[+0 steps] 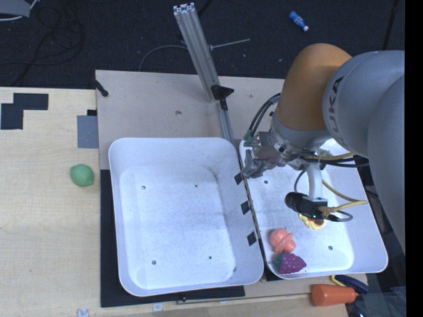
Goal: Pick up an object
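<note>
The grey arm [363, 104] comes in from the right, its orange band [310, 84] bulking over the top of the right bin [330, 259], and part of the maker's name in dark letters runs down the grey casing just beside the orange, too slanted to read in full. Below the wrist the gripper [254, 167] hangs low over the upper left corner of the right bin, close to the divider where the two bins meet; whether it is clenched or released cannot be told from this angle, and nothing can be seen caught in it. Cables [264, 114] loop from the wrist, and a small black fitting with a yellow part [310, 210] dangles lower down over the middle of the right bin. In that bin's lower left corner lie a pink-orange toy [283, 240] and, touching it just below, a purple bunch of grapes [291, 263]; both are well apart from the gripper. The left bin [125, 160] shows only its white floor. A green ball [82, 175] rests on the wooden bench [39, 243] left of the bins, and an orange carrot-like toy [334, 294] lies just outside the right bin's lower edge. A slanted metal rail [201, 51] rises from behind the bins. A small blue object [299, 22] lies on the dark floor beyond.
</note>
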### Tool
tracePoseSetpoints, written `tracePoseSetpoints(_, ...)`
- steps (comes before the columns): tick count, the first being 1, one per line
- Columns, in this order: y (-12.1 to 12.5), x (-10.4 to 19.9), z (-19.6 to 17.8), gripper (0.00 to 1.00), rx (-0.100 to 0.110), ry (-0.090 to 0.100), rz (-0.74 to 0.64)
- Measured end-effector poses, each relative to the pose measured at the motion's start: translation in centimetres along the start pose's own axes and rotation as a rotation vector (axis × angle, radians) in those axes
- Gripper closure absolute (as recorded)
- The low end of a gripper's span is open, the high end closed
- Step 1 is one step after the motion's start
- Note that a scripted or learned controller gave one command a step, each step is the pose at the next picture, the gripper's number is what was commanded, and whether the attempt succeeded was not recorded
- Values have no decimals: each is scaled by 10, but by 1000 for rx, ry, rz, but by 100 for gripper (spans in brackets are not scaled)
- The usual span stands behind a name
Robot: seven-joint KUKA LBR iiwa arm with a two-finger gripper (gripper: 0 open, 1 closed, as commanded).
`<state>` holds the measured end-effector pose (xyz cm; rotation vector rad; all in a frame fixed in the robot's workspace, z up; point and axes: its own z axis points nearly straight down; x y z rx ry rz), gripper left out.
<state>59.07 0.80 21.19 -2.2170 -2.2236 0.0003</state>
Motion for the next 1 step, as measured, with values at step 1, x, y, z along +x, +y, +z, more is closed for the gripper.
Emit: tracePoseSetpoints(1,23,54,-12,100,-2,-1,0)
